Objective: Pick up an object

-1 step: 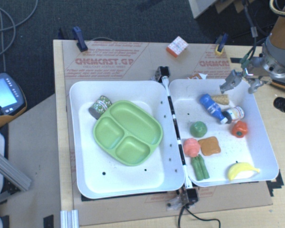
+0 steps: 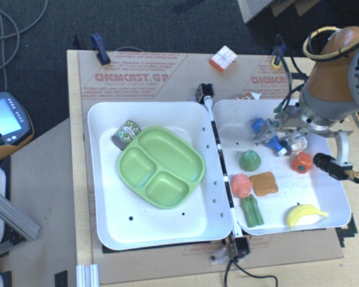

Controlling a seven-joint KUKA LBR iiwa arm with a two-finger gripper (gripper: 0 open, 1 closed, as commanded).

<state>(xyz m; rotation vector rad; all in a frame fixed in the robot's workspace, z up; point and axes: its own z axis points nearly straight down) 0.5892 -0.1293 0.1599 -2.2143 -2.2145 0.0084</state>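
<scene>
- The small blue and white toy piece lies in the right white bin, near the bin's far side. Its long side runs slantwise, from upper left to lower right.
- The gripper hangs right over that piece. If it is open or holding anything cannot be told.
- A blue round bit sits just left of the gripper.
- Close by lie a green ball, an orange-red toy fruit and a brown toast-shaped toy.
- A yellow toy banana lies near the front edge, with bare floor beside it.
- The grey arm with the orange band comes in from the right and bends down.
- The left white bin holds a green plate with three parts.
</scene>
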